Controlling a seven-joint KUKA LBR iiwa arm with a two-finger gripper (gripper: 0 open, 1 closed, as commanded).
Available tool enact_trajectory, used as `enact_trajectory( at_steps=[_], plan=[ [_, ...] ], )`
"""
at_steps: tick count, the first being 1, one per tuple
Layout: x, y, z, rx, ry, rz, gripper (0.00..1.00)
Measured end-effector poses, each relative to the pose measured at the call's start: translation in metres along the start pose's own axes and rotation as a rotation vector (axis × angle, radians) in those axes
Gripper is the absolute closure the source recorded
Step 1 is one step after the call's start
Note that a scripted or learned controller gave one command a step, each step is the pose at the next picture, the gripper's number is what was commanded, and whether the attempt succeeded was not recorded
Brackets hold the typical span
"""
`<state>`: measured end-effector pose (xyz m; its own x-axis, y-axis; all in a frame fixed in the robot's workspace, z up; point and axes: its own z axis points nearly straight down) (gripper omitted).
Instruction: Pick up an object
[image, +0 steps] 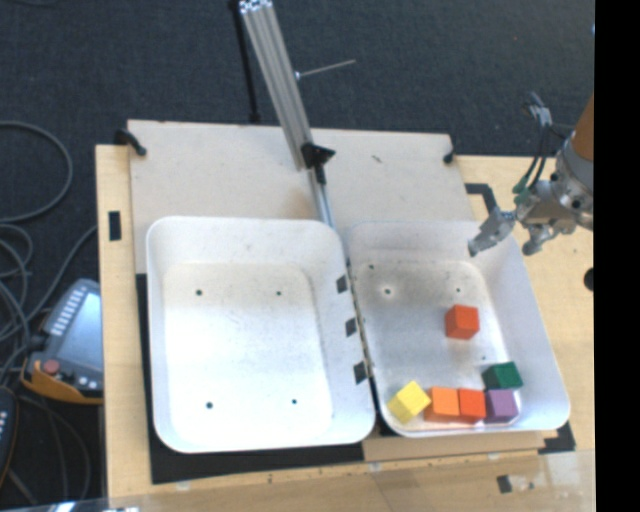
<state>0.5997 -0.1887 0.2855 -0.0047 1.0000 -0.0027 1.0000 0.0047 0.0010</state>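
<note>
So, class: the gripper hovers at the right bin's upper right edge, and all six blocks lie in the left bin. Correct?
Not quite. The camera view shows the gripper there, but the six blocks lie in the right bin, not the left bin.

a robotics lab: bench (250, 170) with white bins (250, 250), loose cables (40, 200), teach pendant (75, 330).
</note>
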Motion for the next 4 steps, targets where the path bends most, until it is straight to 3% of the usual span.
enact_trajectory(
  at_steps=[1,2,3,4],
  plan=[
    [-0.01,-0.004,0.185,0.007,0.002,0.005,0.0],
    [0.028,-0.035,0.186,-0.007,-0.002,0.003,0.0],
    [0.026,-0.034,0.177,-0.008,-0.001,0.012,1.0],
    [0.109,-0.099,0.084,-0.004,0.005,-0.003,1.0]
  ],
)
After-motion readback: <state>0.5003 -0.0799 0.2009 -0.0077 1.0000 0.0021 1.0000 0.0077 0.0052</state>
